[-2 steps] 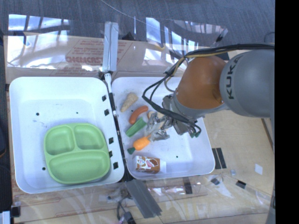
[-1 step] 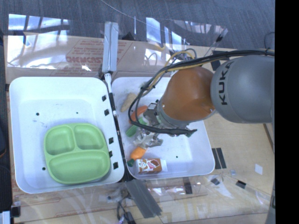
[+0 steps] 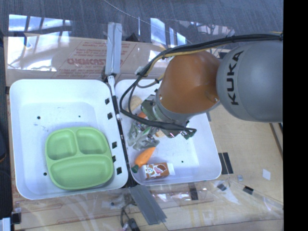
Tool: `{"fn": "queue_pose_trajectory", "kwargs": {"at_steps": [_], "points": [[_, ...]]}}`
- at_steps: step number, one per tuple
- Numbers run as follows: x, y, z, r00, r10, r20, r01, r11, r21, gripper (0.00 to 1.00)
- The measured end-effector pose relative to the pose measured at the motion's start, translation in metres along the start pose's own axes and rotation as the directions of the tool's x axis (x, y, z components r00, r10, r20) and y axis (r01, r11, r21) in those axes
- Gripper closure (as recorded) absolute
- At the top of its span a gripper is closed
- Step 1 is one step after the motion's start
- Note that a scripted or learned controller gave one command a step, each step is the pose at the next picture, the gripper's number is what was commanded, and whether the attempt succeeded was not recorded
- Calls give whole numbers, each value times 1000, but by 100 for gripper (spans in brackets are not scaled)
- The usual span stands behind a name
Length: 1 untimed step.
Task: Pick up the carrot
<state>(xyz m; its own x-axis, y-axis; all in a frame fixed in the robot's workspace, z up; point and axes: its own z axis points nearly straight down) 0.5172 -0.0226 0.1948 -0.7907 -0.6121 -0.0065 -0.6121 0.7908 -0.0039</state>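
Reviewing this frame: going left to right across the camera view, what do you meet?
Left bin → green divided plate → carrot → small packet → grey arm.

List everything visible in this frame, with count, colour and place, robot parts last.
bins: 2, white, side by side on the bench
tray: 1, green, three compartments, in the left bin
carrot: 1, orange, right bin, near its front, lying tilted
packet: 1, red-brown with a white label, right bin, just in front of the carrot
other items: a few, pale and mixed colours, right bin, partly hidden under the arm; too hidden to name
cardboard: 1 sheet, brown with red print, behind the bins
arm: 1, grey with an orange band, reaching in from the right over the right bin
gripper: 1, metallic, low in the right bin just behind the carrot
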Motion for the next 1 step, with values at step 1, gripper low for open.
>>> {"fn": "queue_pose_trajectory", "kwargs": {"at_steps": [1], "points": [[-49,50,-17,980,-198,-3,198,980,-4,100]]}}
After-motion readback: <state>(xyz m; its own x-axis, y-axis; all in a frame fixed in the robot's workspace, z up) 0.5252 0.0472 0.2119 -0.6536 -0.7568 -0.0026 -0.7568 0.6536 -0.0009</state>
